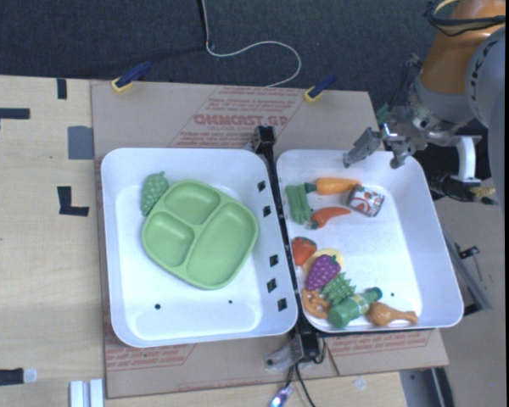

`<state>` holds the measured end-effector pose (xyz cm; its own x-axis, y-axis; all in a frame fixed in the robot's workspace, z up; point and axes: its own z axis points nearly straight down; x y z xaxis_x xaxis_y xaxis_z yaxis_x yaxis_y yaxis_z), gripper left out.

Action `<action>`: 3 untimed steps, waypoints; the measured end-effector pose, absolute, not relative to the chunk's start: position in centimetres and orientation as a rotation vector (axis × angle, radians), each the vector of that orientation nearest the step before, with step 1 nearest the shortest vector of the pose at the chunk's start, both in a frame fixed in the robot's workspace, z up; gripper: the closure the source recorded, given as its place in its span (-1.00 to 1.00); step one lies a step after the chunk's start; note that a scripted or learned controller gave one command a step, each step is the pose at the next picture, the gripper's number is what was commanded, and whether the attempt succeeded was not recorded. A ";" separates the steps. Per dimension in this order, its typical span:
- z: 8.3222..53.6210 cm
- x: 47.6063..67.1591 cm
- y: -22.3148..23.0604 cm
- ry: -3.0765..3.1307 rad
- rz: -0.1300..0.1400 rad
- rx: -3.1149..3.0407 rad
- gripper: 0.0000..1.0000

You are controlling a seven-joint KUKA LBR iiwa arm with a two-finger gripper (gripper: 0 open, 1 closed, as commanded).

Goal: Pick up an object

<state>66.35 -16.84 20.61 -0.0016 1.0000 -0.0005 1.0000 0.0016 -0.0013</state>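
Toy foods, right bin (424,227): small can (366,200) beside carrot (336,186) near the far wall, others (grapes (321,271) among them) heaped at the near left corner; gripper (378,150) poised above the far rim, fingers spread, holding nothing, arm angled in from upper right.

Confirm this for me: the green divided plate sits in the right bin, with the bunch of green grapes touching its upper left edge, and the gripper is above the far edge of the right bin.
One thing is wrong: the green divided plate sits in the left bin, not the right bin. The camera view shows it there. The rest stands: the green grapes touch its upper left edge, and the gripper is above the right bin's far edge.
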 end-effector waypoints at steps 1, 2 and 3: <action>21.6 66.4 -16.8 -2.225 0.002 -2.217 1.00; 28.0 61.5 -22.4 -2.221 0.001 -2.231 1.00; 39.4 50.1 -22.5 -2.221 -0.003 -2.230 1.00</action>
<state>50.11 -22.50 39.43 0.0037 1.0000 -0.0026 1.0000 -0.0037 0.0055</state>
